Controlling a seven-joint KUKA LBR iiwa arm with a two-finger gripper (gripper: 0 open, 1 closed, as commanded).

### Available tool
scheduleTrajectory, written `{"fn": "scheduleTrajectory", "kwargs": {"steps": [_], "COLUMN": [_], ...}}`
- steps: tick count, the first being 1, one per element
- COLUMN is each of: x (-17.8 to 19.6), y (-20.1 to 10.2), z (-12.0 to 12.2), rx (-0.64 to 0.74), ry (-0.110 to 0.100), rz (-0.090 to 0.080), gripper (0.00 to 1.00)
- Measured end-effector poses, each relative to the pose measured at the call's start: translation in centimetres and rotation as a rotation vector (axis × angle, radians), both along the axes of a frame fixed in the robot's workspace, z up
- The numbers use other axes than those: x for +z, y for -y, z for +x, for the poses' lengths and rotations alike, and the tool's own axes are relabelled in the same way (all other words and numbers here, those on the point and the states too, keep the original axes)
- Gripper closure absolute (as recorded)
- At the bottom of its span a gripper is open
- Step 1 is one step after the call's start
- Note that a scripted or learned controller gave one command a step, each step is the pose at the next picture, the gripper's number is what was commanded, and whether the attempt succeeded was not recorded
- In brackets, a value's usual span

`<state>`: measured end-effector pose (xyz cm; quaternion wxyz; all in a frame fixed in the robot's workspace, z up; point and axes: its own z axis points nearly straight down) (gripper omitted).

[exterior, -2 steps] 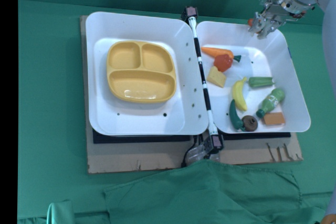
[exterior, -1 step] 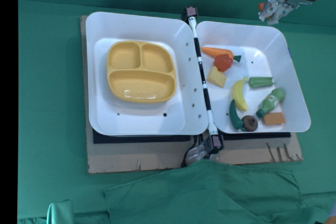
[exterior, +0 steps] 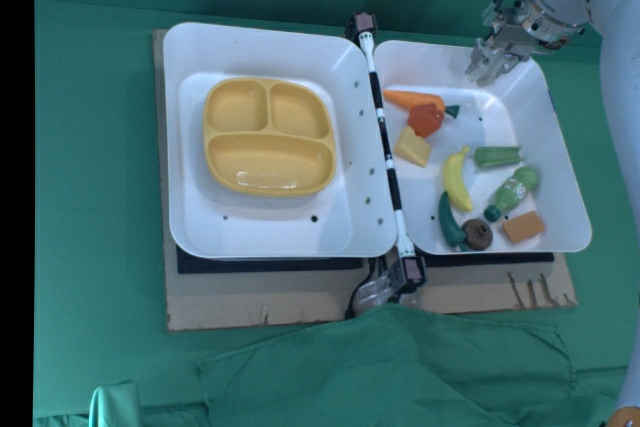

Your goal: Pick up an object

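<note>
You see the gripper [exterior: 490, 65] hanging over the far edge of the right bin [exterior: 560, 155], near its back rim. Its fingers [exterior: 478, 67] point down and hold nothing; how wide they stand apart you cannot tell from this view.

In the right bin the toy foods lie close together. The carrot [exterior: 413, 99] lies nearest to the gripper, its long axis running left to right, the green end pointing right. Just beside it sits a red tomato-like piece [exterior: 425, 119], and below that a yellow cheese wedge [exterior: 412, 146]. The banana [exterior: 456, 179] lies with its long axis running near to far. To its right are a green pepper [exterior: 497, 156] and a green bottle [exterior: 513, 192], tilted, cap toward the near left. Near the front rim lie a dark cucumber [exterior: 448, 220], a brown round piece [exterior: 477, 234] touching it, and an orange block [exterior: 523, 227].

The left bin [exterior: 190, 205] holds a yellow divided plate [exterior: 268, 136]. A green cloth [exterior: 400, 370] covers the bench in front.
</note>
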<state>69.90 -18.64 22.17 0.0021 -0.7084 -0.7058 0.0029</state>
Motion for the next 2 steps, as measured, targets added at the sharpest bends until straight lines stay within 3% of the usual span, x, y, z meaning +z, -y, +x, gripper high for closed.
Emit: {"fn": "scheduleTrajectory", "kwargs": {"steps": [1,2], "x": [6.6,7.6], "y": [-0.9,-0.8], "z": [0.3,0.3], "rx": [0.002,-0.001], "ry": [0.020,0.022], "rz": [-0.002,-0.004], "gripper": [1.00,1.00]}}
